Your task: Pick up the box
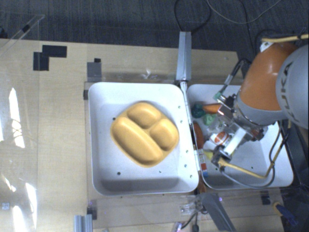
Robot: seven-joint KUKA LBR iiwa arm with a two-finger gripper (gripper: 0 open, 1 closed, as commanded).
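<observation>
Camera view: the arm (pixel 270 81) reaches down into the right bin (pixel 280 173), among a cluster of small items.

On the wooden worktop (pixel 53 129) the left bin (pixel 96 178) carries a large yellow lobed object (pixel 145 132) near its middle. The right bin's left part, along the wall shared with the left bin, holds a jumble: a green item (pixel 198 111), an orange item (pixel 211 108) beside it, and a red and white piece (pixel 219 138) lower down. The pincer (pixel 223 156) sits low over this jumble with a white block-like part (pixel 234 143) at its tip; whether that is the box or part of the tool cannot be told, nor how far the pincer is open or whether it has hold of anything. The box cannot be picked out with certainty among the clutter. A yellow cable (pixel 244 170) runs along the bin's near edge.
</observation>
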